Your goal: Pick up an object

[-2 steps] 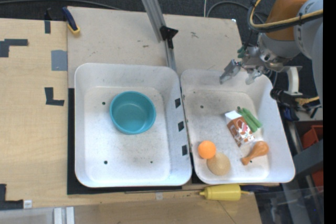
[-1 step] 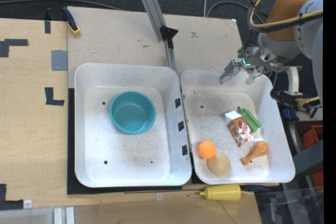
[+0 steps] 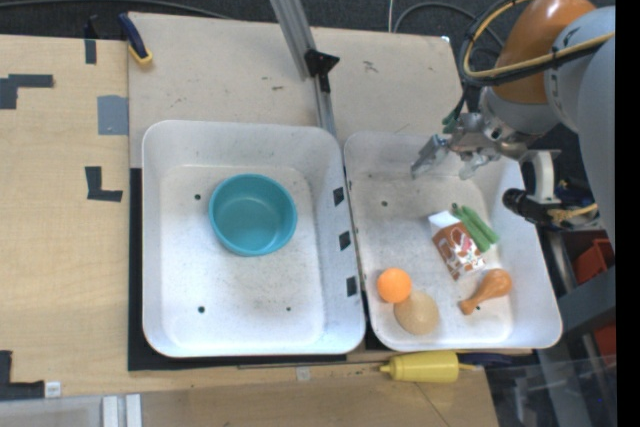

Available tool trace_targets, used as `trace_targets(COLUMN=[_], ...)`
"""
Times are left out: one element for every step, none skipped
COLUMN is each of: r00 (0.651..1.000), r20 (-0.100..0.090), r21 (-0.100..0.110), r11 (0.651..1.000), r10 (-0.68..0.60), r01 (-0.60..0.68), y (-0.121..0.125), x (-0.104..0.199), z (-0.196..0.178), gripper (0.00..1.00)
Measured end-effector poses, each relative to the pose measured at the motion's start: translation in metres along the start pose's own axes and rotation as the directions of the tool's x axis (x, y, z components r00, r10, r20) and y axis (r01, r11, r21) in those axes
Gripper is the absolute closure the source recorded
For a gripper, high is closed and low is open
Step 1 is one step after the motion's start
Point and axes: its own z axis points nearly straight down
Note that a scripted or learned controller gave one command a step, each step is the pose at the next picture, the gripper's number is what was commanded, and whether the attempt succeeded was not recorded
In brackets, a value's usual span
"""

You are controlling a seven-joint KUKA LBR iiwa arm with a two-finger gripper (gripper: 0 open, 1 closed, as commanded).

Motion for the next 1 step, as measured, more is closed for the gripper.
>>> trace_targets(r00=[1.0], r20=[0.0], r21=[0.001], r11=[1.0], r10=[-0.001], r01=[0.001], y=[-0.0013], x=[0.001], z=[0.0546], gripper=[0.0])
